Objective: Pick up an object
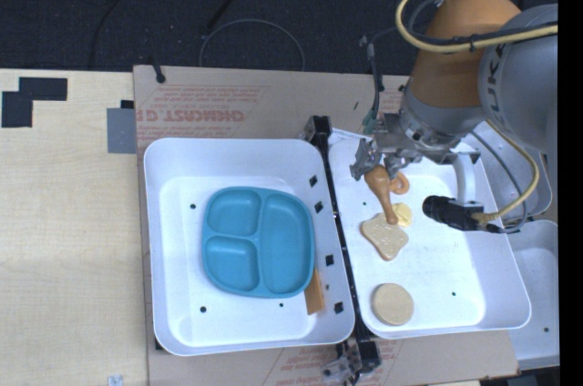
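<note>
My gripper [387, 170] hangs over the right bin [496, 307] pinching an orange-brown toy [386, 189] whose tip dangles just above the toast piece [385, 238] at six o'clock; so thin a pinch could let it slip.

Glossy white plastic bins [173, 184] hold a smooth matt blue plastic plate [257, 240], on brown cardboard [228, 106].
</note>
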Action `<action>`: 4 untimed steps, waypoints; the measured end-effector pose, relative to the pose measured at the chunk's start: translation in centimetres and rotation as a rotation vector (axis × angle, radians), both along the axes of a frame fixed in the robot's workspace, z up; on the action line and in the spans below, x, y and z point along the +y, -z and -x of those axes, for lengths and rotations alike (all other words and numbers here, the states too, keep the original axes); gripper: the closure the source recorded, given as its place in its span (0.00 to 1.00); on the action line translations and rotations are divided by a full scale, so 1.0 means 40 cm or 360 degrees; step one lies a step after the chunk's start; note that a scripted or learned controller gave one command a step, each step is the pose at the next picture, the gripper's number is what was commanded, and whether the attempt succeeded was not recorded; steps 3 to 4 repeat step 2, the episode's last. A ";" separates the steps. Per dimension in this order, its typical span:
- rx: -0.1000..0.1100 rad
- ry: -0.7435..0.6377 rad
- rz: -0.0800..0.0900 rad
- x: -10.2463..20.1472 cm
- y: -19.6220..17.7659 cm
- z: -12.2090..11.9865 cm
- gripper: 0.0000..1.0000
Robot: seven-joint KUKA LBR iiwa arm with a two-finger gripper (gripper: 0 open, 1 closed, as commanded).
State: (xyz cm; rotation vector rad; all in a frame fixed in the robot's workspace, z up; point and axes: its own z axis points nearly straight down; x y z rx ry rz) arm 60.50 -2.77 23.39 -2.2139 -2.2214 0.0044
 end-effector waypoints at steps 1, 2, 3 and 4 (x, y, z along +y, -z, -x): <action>0.0001 -0.0001 0.0000 0.124 0.022 0.050 1.00; 0.0000 -0.0001 0.0001 0.265 0.044 0.069 1.00; 0.0000 -0.0001 0.0001 0.265 0.044 0.069 1.00; 0.0000 -0.0001 0.0001 0.265 0.044 0.069 1.00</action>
